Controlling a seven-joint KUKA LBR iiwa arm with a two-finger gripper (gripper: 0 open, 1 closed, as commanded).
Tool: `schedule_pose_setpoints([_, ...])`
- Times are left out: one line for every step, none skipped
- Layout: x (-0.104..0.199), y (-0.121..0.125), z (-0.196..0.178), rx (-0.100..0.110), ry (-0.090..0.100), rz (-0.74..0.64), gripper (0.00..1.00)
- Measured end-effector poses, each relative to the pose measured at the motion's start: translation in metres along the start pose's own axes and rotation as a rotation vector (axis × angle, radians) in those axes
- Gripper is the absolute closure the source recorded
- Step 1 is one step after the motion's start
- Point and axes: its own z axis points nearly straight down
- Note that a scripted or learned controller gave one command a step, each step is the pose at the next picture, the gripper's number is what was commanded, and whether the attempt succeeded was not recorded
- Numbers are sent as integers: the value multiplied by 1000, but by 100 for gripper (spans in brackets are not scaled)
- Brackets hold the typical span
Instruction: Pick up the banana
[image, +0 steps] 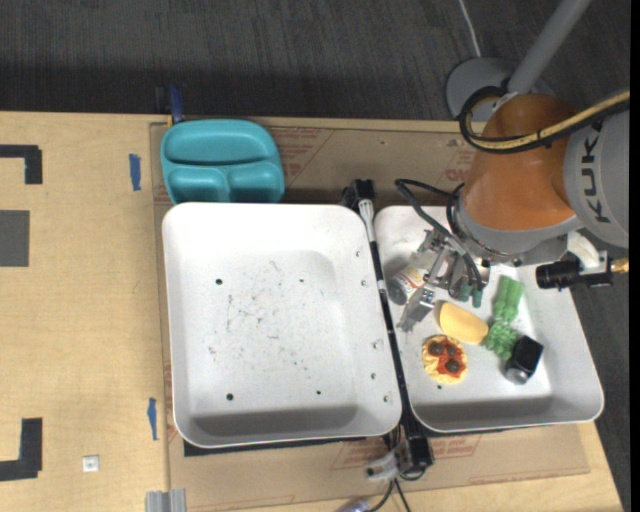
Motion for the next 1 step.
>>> schedule_pose_setpoints([82, 70, 1, -1, 0, -435, 0])
